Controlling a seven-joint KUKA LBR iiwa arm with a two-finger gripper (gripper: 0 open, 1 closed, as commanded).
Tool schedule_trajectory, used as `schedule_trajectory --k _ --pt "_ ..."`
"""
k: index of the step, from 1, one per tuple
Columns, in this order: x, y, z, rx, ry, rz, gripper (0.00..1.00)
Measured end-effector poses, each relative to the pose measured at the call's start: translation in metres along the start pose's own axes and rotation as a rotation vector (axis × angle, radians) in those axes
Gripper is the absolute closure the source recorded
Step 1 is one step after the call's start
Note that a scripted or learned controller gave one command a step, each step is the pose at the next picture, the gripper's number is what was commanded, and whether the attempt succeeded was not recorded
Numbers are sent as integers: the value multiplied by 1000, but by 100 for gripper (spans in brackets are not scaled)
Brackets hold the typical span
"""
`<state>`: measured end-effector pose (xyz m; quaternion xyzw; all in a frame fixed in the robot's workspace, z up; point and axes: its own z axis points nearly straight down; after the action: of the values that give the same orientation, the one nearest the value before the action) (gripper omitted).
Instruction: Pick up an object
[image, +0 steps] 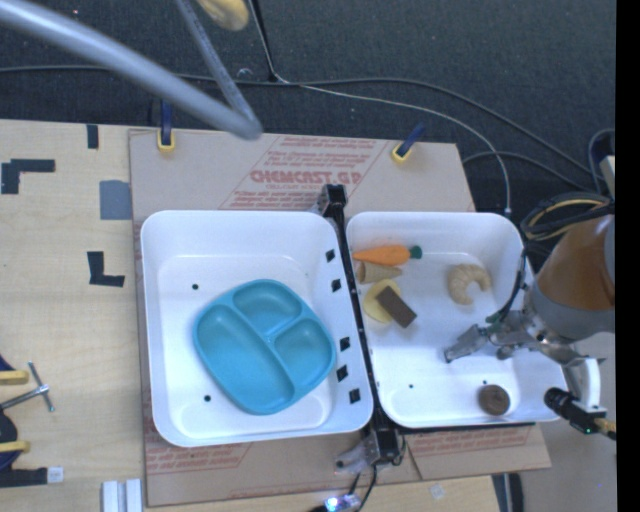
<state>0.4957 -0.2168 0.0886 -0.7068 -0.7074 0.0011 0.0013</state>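
While the grey arm (575, 285) leans in from the right over the edge of the right bin (500, 232), nothing is lifted yet. Largest on the bench (60, 300) are the two white bins; the left bin (170, 240) holds a blue divided plate (263, 345) lying flat, its three compartments bare. The right bin carries the small toy foods: an orange carrot (383, 255) with a green tip against the far wall near the divider, a croissant-like pastry (467, 282) to its right, a pale yellow piece with a brown block (399, 308) resting on it just below the carrot, and a small brown round piece (493, 399) near the front wall.

The pincer (458, 351) sits low over the bare floor of the right bin, between the pastry and the brown round piece, touching neither; whether its fingers are apart or together I cannot tell, and nothing shows between them.

These pieces look like light, stiff plastic, probably smooth and apt to skid on the bin floor. The pastry is nearest and is best taken across its narrow middle; the carrot would suit a grip across its shaft. The brown round piece looks likely to roll or squirt out.
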Motion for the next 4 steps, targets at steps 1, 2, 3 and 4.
schedule_trajectory --k 1,2,3,4 --pt "0 0 3 -3 -2 0 0" --pt "-1 1 -8 -6 -5 0 100" --pt "1 -3 -69 -5 -1 -1 100" --pt "-5 3 -116 -7 -2 -1 100"
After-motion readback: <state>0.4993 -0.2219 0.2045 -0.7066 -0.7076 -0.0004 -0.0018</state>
